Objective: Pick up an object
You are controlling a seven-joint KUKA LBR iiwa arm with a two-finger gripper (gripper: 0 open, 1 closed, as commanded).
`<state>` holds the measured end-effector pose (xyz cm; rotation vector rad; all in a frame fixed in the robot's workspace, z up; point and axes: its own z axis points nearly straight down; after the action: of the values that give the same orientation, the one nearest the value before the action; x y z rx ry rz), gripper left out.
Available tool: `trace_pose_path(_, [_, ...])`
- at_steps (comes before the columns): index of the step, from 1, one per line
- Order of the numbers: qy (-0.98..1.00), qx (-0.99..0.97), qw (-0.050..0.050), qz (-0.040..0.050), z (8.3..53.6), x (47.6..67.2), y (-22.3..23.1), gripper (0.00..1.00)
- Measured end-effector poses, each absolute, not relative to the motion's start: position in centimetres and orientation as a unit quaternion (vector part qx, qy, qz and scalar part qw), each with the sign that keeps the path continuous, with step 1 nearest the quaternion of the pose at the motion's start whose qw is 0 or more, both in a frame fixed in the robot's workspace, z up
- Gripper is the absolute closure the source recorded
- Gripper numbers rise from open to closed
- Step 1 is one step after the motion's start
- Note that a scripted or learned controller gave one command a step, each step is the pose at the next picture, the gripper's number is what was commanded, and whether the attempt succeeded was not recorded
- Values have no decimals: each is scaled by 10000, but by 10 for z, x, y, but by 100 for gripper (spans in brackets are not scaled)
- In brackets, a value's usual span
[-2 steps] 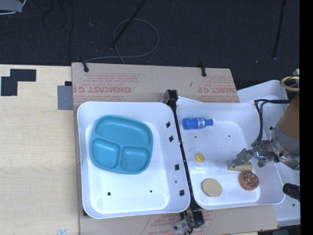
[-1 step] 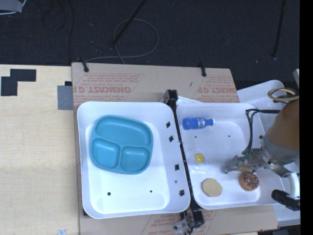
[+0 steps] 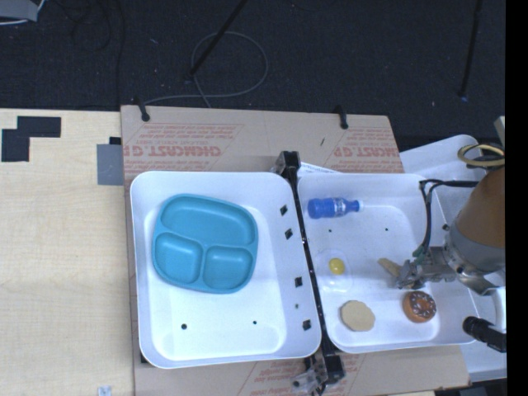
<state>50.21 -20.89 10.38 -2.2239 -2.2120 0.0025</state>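
My gripper hangs low over the right side of the right bin, reaching in from the right under the orange band of the arm. Just below it lies a brown donut with sprinkles. A tan round cookie rests near the bin's front edge, to the gripper's lower left. A small yellow ball sits left of the gripper near the middle of the bin. A blue bottle with a white cap lies on its side at the back of the bin.
The left bin holds a blue divided plate. A black divider bar runs between the two bins. Cables hang beside the arm at the right bin's far right wall. Cardboard lies under both bins.
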Motion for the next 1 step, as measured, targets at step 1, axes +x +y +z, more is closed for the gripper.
trace_pose_path(1, [-7076, -7066, -9, -7, 163, 508, -203, 100])
